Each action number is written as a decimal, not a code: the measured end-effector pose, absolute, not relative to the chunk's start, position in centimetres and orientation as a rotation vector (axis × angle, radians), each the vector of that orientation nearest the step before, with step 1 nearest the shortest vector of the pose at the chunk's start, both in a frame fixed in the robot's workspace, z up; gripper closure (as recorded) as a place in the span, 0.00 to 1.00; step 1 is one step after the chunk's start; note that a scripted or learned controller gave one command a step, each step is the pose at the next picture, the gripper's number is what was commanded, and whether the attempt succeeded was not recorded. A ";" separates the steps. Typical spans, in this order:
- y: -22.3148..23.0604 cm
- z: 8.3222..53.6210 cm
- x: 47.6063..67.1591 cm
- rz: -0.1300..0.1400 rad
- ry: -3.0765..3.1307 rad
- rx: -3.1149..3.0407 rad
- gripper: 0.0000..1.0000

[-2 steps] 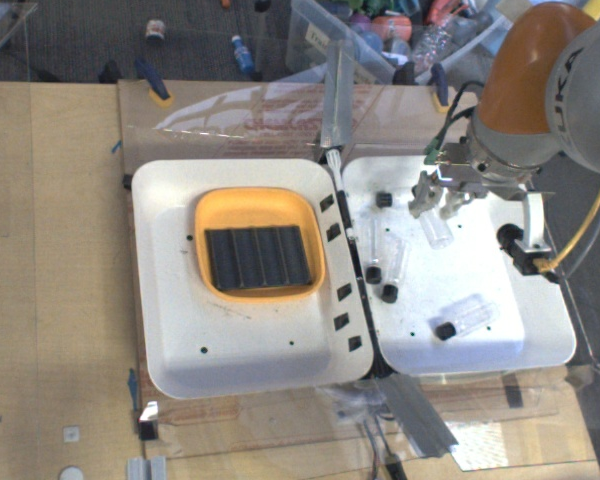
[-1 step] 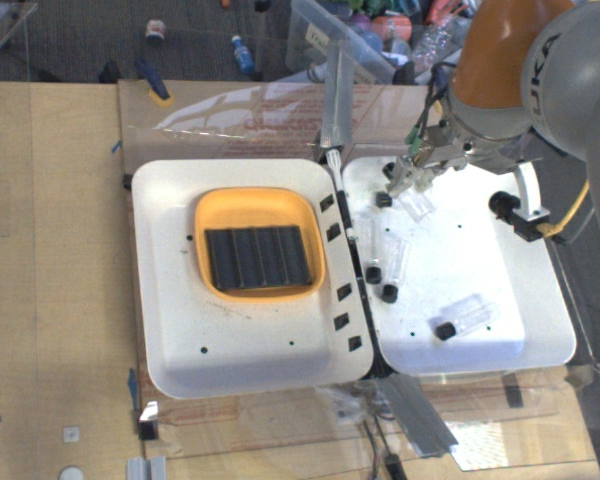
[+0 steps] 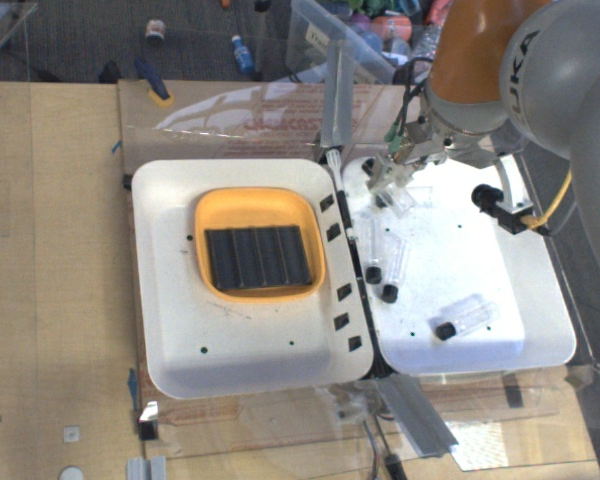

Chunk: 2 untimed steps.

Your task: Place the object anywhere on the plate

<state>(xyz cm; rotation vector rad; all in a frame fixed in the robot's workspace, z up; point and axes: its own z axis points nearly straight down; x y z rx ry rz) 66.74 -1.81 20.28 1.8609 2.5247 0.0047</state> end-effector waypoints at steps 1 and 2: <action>-0.4 22.3 66.8 0.005 2.570 1.797 1.00; 0.0 18.6 66.7 0.001 2.684 1.633 1.00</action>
